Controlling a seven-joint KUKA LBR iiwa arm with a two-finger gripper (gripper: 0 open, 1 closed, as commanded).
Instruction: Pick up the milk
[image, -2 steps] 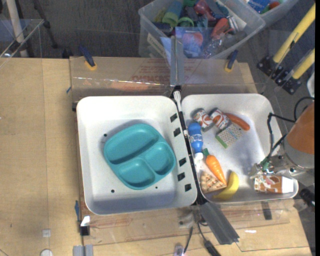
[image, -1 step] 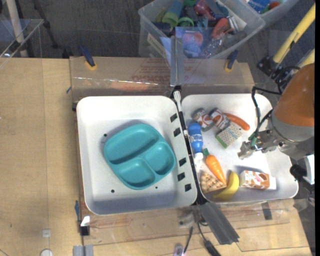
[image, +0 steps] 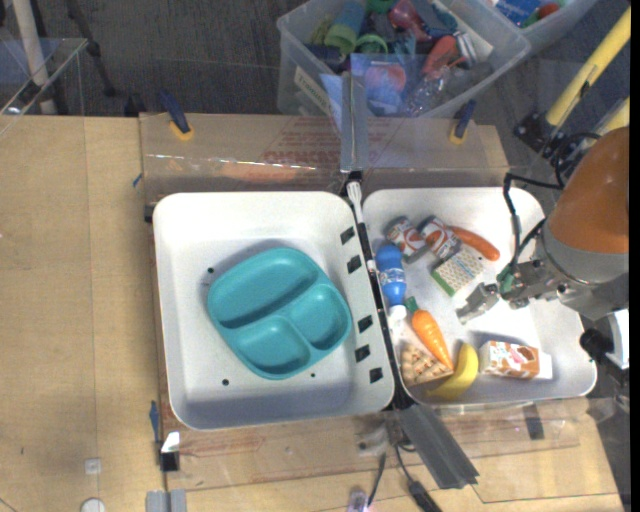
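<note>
The milk (image: 514, 360) is a small white carton with orange-red print. It lies on its side near the front right corner of the right bin (image: 572, 384). My gripper (image: 480, 300) hangs over the middle of that bin, a little behind and to the left of the carton. It is apart from the carton, and nothing shows in its grip. The grey arm with its orange band (image: 600, 200) reaches in from the right.
Around the gripper lie a pale green box (image: 458, 268), a red-and-white can (image: 420, 238), an orange sausage (image: 474, 242), a blue bottle (image: 390, 276), a carrot (image: 432, 338), a banana (image: 460, 372) and a snack bag (image: 418, 366). A teal divided plate (image: 278, 312) sits in the left bin (image: 180, 300).
</note>
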